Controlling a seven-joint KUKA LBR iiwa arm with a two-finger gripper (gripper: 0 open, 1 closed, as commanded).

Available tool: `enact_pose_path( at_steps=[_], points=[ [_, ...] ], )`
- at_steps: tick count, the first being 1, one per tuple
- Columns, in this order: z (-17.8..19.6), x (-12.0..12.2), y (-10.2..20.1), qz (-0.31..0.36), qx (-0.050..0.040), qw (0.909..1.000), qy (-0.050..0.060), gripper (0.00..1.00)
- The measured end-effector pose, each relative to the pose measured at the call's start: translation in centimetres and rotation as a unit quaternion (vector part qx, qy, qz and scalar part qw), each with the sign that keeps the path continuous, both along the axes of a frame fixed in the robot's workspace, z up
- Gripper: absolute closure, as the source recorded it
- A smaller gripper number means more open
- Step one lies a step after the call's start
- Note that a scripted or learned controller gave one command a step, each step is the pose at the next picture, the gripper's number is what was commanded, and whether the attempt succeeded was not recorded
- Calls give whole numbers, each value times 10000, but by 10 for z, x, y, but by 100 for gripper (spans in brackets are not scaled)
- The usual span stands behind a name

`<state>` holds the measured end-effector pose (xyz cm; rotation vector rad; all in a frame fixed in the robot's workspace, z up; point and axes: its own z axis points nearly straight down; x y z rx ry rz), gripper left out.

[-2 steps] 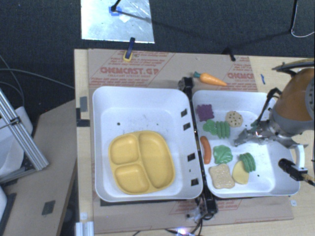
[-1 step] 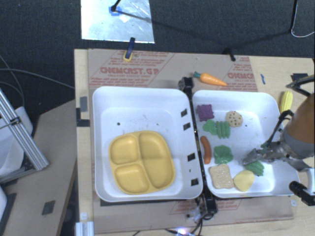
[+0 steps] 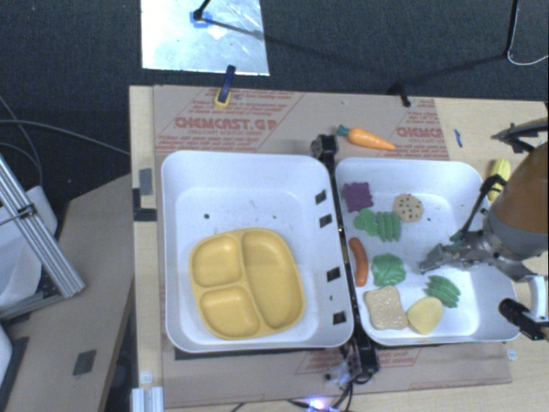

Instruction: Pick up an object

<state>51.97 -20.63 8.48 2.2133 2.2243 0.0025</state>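
camera view gives me both white bins from above, smooth shallow plastic with rounded corners, sitting side by side on a tan cardboard sheet printed in red. from my seat the left bin [image 3: 249,178] carries a glossy yellow tray [image 3: 246,281], rounded and split into three compartments. the right bin [image 3: 446,183] holds the toy food: a bumpy purple piece [image 3: 357,196] at the top left, a round speckled cookie [image 3: 408,207] just beside it, a ridged green piece [image 3: 378,224] below those, a slim orange-red sausage [image 3: 359,261] along the left wall, a knobbly green lump [image 3: 388,269] next to the sausage, a flat tan bread slice [image 3: 385,308] at the bottom, a smooth yellow rounded piece [image 3: 425,314] touching its right side, and a ribbed dark green piece [image 3: 443,289] just above that. an orange carrot [image 3: 367,138] with a green tip lies outside, on the cardboard above the right bin. the arm comes in from the right, its orange band [image 3: 525,196] bulky at the frame edge, and the gripper [image 3: 442,257] hangs low over the middle of the right bin, between the knobbly lump and the ribbed piece, with dark metal linkage behind it. i see nothing between its tips, and i cannot tell how it is set at this resolution.
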Motion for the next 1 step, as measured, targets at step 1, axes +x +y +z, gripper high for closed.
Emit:
enact_pose_path(
  at_steps=[1],
  points=[
    [-1,-26,115,39,39,10000,23,0]
  ],
)
